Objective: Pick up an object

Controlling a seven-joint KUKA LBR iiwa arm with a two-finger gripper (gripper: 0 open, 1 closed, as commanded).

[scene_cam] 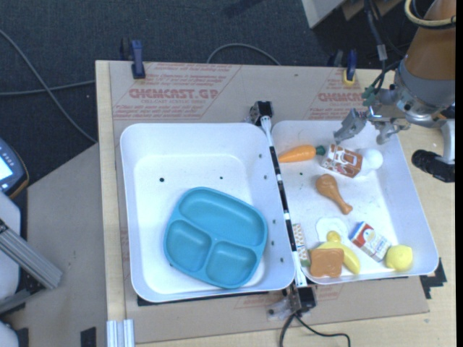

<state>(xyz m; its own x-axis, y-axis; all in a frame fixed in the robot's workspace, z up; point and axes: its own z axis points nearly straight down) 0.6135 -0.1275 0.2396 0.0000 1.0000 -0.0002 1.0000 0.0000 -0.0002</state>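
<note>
Hanging over the far end of the right-hand shallow white plastic bin [416,194], the grey two-finger gripper [365,123] of the orange-banded arm sits above a scatter of toy food, its fingers [350,126] spread apart and clamped on nothing.

In the single overhead view, the likeliest targets lie just near of the claw: a small brown-and-white printed packet [343,160] and, to its left, an orange plastic carrot [297,153] resting close to the wall shared by the two bins. A brown toy drumstick [333,192] lies mid-bin with open floor around it, probably the easiest approach. At the near end a white fried egg [331,230], a yellow banana [347,255], an orange-brown slice of toast [327,262], a small red-and-white carton [370,240] and a yellow lemon [399,256] crowd together, leaving little finger room.

The left-hand white bin [145,150] holds a blue three-compartment plastic tray [215,236], set toward its near side. The carrot's closeness to the wall could block one finger.
</note>
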